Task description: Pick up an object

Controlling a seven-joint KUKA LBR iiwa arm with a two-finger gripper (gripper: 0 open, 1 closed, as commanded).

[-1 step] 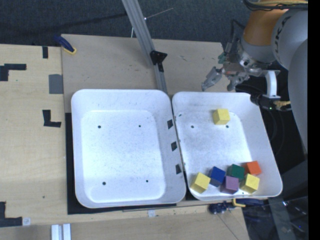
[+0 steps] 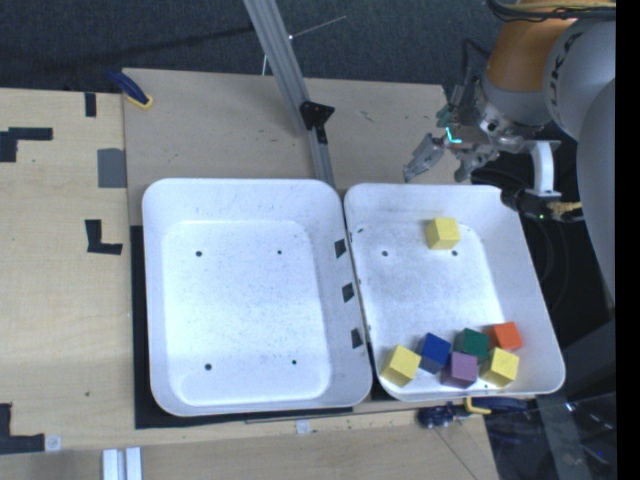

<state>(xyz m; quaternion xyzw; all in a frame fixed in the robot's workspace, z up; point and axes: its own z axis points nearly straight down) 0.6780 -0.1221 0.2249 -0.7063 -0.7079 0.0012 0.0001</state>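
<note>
The gripper [image 2: 442,161], fingers spread and holding nothing, hangs just beyond the far rim of the right bin [image 2: 520,258], above a lone yellow cube [image 2: 441,232] lying apart from the cubes clustered at the near wall, likely the easiest pick.

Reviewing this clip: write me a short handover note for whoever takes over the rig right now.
Gripper: open, holding nothing, above the far rim of the right bin.
Objects: lone yellow cube near that bin's far end; cluster at its near end: yellow cube, blue, purple, green, orange, another yellow.
Done: nothing picked.
Left: descend, grasp one, lift.
</note>
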